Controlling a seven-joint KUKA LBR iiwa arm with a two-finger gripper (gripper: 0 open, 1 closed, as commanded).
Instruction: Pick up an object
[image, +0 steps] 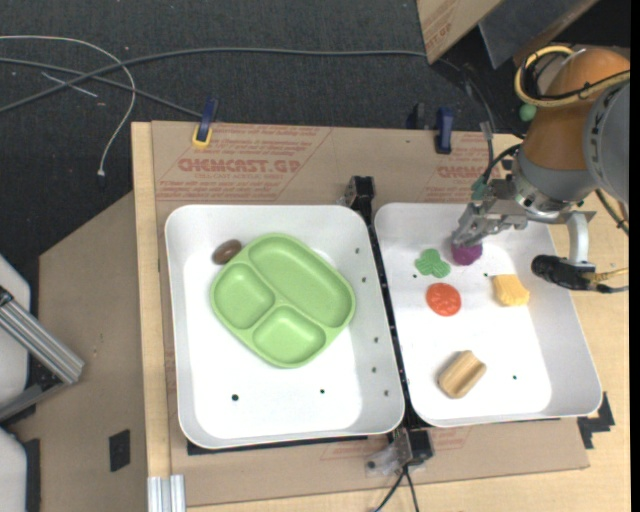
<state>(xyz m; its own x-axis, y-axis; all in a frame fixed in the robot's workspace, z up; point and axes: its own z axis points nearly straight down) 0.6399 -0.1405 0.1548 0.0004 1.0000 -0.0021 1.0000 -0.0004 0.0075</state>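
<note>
The left bin (200, 400) held a green tray (283, 298) and brown lump (228, 251), the right bin (540, 385) a tan block (461, 373), yellow piece (511, 290), red ball (444, 299) and green leaf (432, 264), while the jaws (466, 243) sat upon a purple piece (467, 254), their state undeterminable.

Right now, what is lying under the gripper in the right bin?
Under the gripper lies a purple object, partly covered by the fingers, so its full shape is hidden. Beside it in the right bin lies a green piece. Whether the fingers grip the purple object cannot be told.
</note>
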